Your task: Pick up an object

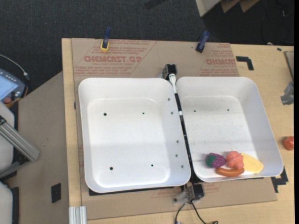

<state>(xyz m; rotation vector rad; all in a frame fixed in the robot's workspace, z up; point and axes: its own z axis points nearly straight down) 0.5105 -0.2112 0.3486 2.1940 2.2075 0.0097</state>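
1. At the far edge of the worktop [42,125], towards its left corner, a blue and yellow clamp [106,39] gripped the brown cardboard sheet [140,55] that lay under both bins.
2. The left bin [86,125] sat on the left half of that sheet, a shallow white tray with four small dark dots on its floor.
3. A black strip [180,120] ran along the seam where the two bins met, from the far edge to the near one.
4. A second blue clamp [202,41] held the sheet at the far edge, right of centre.
5. The right bin [261,111] lay touching the left one, and its contents were bunched in its near right corner.
6. There, a purple grape cluster [215,160] lay just left of a pinkish-orange piece [235,159].
7. An orange sausage-shaped toy [229,171] curved along the near wall beneath them, touching the pinkish-orange piece.
8. A yellow piece [252,164] lay against the right side of the group.
9. Grey and orange parts of the arm [288,97] showed at the worktop's right edge; whether the hand was released or clenched could not be told.
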